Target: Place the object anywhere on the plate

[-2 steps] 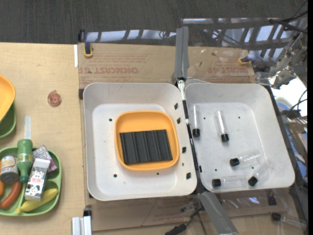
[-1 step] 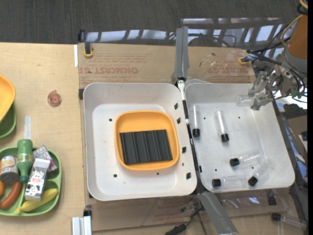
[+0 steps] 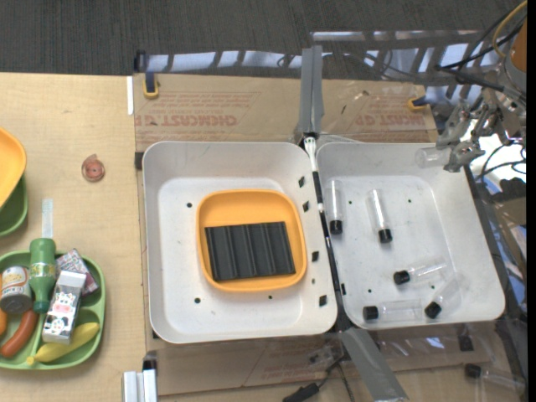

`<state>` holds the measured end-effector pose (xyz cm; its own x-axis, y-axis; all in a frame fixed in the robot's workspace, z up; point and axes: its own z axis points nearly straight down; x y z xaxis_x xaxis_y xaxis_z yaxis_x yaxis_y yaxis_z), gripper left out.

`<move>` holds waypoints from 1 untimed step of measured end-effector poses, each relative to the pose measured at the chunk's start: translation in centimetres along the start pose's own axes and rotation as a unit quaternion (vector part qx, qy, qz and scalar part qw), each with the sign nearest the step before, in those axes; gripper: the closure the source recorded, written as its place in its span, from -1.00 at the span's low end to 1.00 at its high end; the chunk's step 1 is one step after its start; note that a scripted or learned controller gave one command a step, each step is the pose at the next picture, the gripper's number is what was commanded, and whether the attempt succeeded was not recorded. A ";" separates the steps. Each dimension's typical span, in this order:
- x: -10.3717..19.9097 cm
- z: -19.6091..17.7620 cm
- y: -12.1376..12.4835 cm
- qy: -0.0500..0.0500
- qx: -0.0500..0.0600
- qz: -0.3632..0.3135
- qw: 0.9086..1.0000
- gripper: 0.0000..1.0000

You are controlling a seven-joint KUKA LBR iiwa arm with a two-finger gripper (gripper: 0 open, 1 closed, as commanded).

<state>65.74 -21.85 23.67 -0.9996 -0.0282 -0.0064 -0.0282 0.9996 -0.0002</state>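
Observation:
An orange plate [image 3: 244, 201] sits in the middle of the left bin [image 3: 167, 249], with a dark grey ribbed block [image 3: 251, 251] lying flat on it. Several clear vials with black caps lie loose in the right bin [image 3: 469, 224], among them one [image 3: 335, 209] near the divider, one [image 3: 381, 216] beside it and one [image 3: 419, 273] lower down. My gripper [image 3: 459, 147] hangs over the far right corner of the right bin, well away from the plate. A pale clear tube-like shape [image 3: 430, 152] shows just left of it; whether it is held I cannot tell.
Left of the bins, the wooden bench holds a green tray [image 3: 88, 329] of toy food, stacked orange and green bowls [image 3: 8, 182] and a small pink disc [image 3: 93, 169]. Cardboard [image 3: 218, 111] lies behind the bins. Cables and the arm's frame crowd the right edge.

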 end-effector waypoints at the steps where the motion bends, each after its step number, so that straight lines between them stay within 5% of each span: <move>1: -0.3 -13.9 -0.3 0.000 0.000 -0.056 0.998 1.00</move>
<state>66.01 -22.17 37.56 -0.9902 -0.1398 -0.0054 -0.1398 0.9902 -0.0003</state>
